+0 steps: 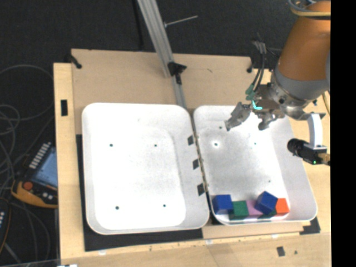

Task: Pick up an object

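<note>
Camera view: small colored blocks, clustered.

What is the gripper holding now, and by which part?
Nothing. The gripper is open above the right bin, far from the blocks at its near edge.

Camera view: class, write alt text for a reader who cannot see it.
A grey-and-orange robot arm holds its open gripper above the far end of the right bin. Two blue blocks, a green block, a pink block and an orange block crowd its near edge.
</note>
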Available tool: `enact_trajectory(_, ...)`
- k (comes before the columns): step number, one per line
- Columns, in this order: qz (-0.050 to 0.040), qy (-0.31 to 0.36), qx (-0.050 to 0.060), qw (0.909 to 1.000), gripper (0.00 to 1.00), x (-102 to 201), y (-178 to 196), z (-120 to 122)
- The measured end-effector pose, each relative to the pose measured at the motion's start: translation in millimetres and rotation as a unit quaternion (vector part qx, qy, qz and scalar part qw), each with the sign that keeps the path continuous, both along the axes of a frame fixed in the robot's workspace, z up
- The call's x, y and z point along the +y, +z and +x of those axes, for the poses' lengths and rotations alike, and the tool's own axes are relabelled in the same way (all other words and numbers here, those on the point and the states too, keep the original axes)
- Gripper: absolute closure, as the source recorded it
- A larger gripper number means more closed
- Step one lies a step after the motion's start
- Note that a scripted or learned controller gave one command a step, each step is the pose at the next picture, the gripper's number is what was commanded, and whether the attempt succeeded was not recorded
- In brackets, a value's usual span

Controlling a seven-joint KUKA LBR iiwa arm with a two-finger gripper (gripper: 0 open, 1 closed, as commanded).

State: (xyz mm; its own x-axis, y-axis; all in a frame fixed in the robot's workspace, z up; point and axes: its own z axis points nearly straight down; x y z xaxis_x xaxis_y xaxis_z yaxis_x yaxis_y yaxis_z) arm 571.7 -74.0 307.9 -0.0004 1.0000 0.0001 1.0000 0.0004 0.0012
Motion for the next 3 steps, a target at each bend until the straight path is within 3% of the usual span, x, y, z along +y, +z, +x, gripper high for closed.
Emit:
enact_trajectory(1, 0.0000, 0.003, -0.001, 1.0000, 0.00, 25, 22, -13)
enact_trajectory(2, -0.0002, 0.002, -0.002, 1.0000, 1.00, 23, 31, -12)
enact_trajectory(3, 0.0005, 0.004, 0.005, 1.0000, 1.00, 127, -81, -9)
